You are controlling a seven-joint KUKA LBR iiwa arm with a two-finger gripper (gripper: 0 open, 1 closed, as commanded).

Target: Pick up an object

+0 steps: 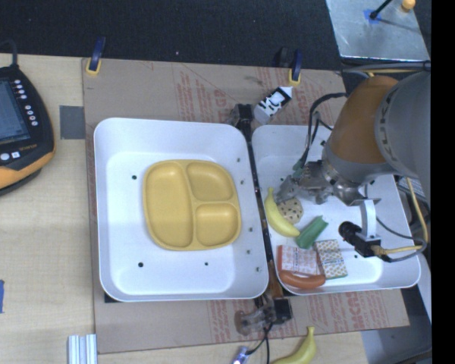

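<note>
Over the right bin [390, 277] the end effector [294, 190] hangs low; whether it is released or clenched cannot be told. Just beside it, below-left, lies the banana [279, 217], long axis along the bin's left wall, touching a round cookie [290, 208].

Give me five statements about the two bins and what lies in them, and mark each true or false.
1. The yellow divided plastic plate lies in the left white bin. True.
2. A yellow banana lies in the left bin. False: it lies in the right white bin, near the dividing edge.
3. The green block lies beside that banana. True.
4. The red sausage-shaped toy lies in the plate's compartments. False: it lies at the right bin's near edge.
5. The claw hangs over the right bin, above the banana. True.
</note>
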